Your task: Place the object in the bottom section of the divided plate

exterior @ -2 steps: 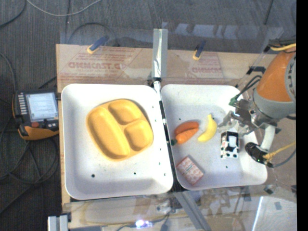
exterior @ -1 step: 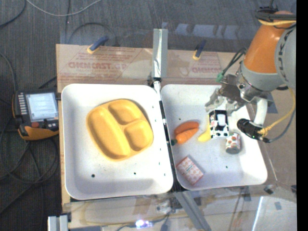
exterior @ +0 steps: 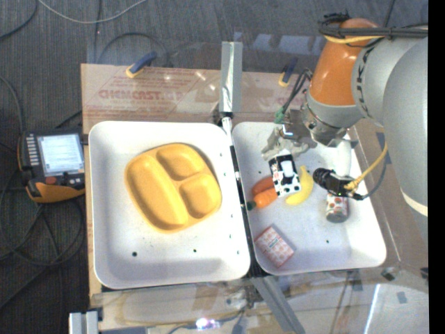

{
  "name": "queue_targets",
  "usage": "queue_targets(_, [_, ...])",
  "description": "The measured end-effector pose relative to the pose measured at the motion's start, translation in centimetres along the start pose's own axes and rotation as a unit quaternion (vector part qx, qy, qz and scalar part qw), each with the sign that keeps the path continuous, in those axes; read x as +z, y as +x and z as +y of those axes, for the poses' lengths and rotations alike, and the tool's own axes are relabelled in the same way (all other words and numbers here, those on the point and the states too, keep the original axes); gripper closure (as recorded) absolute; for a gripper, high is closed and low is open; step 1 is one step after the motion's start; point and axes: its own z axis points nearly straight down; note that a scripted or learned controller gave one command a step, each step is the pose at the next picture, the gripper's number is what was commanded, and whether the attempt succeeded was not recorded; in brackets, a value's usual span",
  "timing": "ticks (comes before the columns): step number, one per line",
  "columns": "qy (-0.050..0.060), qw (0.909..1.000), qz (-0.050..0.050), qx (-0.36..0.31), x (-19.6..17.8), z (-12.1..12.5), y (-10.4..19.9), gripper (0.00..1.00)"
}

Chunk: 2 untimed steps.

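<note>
While the arm (exterior: 361,54) reaches in from the right, its gripper (exterior: 284,175) hangs low over the right bin (exterior: 361,249), above a cluster of items near that bin's left wall. Whether anything is clamped in it cannot be told at this angle.

Contents of the right bin: a carrot (exterior: 263,193), a banana (exterior: 300,188), a small can (exterior: 336,208) and a flat packet (exterior: 273,245). The carrot lies just below and left of the gripper, apparently touching its black-and-white tip. The banana lies just right of that tip, its long axis running from upper right to lower left. The can stands well to the right; the packet lies apart, toward the bin's near edge.

The task names no particular object. Judging by position, the carrot or the banana is the likely candidate, since both lie directly beside the gripper.

A yellow divided plate (exterior: 174,185) sits in the left bin (exterior: 111,256), rotated, all three sections bare. It lies to the gripper's left, across the wall between the bins.

Assessment: pickup is not confirmed. The coming move turns on the short offset between the gripper and the carrot below-left of it; the carry leftward follows.
</note>
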Motion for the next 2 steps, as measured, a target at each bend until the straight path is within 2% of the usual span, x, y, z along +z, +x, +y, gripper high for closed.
queue_targets(1, [0.0, 1.0, 0.0, -0.009, 1.5, 2.7, 6.0, 1.0])
queue_targets(2, [0.0, 0.994, 0.0, -0.109, 1.4, 1.4, 13.1, 1.0])
